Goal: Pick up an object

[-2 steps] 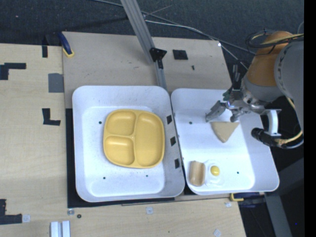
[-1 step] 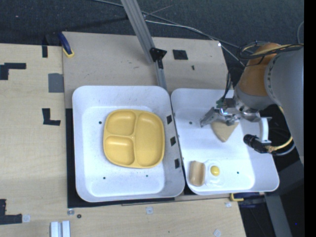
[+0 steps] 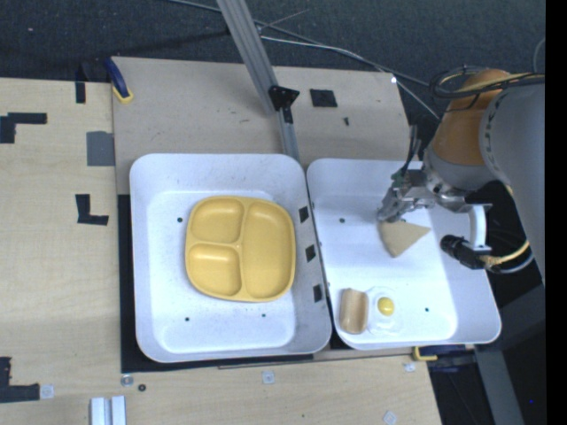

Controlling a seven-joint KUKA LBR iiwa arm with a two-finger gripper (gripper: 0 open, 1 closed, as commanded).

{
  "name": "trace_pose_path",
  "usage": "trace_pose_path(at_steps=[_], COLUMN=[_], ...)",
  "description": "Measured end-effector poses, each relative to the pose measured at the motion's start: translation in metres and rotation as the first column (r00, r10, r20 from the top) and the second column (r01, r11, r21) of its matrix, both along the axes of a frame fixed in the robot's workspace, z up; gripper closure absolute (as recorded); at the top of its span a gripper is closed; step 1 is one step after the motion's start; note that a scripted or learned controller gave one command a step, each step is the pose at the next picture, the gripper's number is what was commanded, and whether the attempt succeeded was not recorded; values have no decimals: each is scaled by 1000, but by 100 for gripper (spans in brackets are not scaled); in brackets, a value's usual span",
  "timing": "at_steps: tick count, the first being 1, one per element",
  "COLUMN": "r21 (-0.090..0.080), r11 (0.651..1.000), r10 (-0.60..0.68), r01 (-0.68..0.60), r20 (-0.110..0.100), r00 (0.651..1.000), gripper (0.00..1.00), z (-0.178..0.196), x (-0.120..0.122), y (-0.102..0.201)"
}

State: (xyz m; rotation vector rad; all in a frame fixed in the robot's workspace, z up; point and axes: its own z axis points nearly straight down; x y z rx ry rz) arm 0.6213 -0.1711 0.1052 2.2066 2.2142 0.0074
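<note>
In the right bin (image 3: 354, 193) lies a tan wedge-shaped piece (image 3: 405, 237), like a slice of bread or cheese. My gripper (image 3: 396, 207) hangs just above the wedge's upper left edge, its fingers pointing down at it. A small brown bread-like block (image 3: 353, 310) and a toy fried egg (image 3: 384, 308) lie near the bin's front edge. In the left bin (image 3: 151, 237) rests a yellow divided plate (image 3: 240, 247).
The grey arm with its orange band (image 3: 461, 131) comes in over the right bin's far right side. A slanted metal pole (image 3: 257, 56) stands behind the bins. Black cables and a connector (image 3: 465, 251) hang at the right bin's edge.
</note>
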Motion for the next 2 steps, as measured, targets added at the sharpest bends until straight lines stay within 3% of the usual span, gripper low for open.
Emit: trace_pose_path(at_steps=[2], r21=[7], r11=[1000], r10=[-2], r01=[2], r20=[-11], r00=[1000], gripper=[100], z=[113], x=[7], y=[5])
